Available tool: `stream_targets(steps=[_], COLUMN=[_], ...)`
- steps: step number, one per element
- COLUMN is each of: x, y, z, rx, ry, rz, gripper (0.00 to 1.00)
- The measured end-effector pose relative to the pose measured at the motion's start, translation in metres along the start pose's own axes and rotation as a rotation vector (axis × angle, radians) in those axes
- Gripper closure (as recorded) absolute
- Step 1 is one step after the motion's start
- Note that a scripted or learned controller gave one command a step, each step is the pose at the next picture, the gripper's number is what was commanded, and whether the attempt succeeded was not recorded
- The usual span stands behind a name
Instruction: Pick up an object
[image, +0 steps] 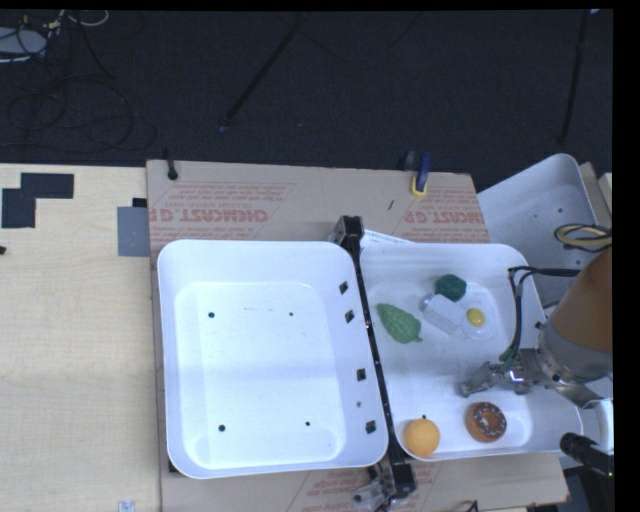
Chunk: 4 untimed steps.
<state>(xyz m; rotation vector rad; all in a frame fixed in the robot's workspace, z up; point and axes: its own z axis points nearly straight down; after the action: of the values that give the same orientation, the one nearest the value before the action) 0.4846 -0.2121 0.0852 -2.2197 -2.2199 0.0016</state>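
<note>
The grey arm with its orange band (590, 320) is cut off at the camera view's right edge. Its metal two-finger gripper (478, 380) hangs low over the right white plastic bin (400, 262), fingers spread and empty, just above the round brown doughnut-shaped object (486, 421) near the bin's front edge. A smooth orange ball (421, 437) sits in the front left corner; a knobbly green leaf-shaped toy (399, 324) lies near the left wall.

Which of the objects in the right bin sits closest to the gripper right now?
The round brown doughnut-like object, just below the gripper at the bin's near edge. The orange ball lies further left; the leafy green piece and dark green object lie further up.
</note>
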Motion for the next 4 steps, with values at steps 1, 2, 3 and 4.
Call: stream_targets(steps=[1,2,3,4], x=[0.028,0.003,0.0,-0.003], y=[-0.007,0.012,0.039,-0.01], z=[-0.175,-0.069,0.001,-0.127], rx=[-0.016,0.006,-0.001,-0.008], ry=[-0.004,0.001,-0.001,-0.003], rz=[-0.004,0.001,-0.003,0.004], gripper=[0.0,0.0,0.0,0.0])
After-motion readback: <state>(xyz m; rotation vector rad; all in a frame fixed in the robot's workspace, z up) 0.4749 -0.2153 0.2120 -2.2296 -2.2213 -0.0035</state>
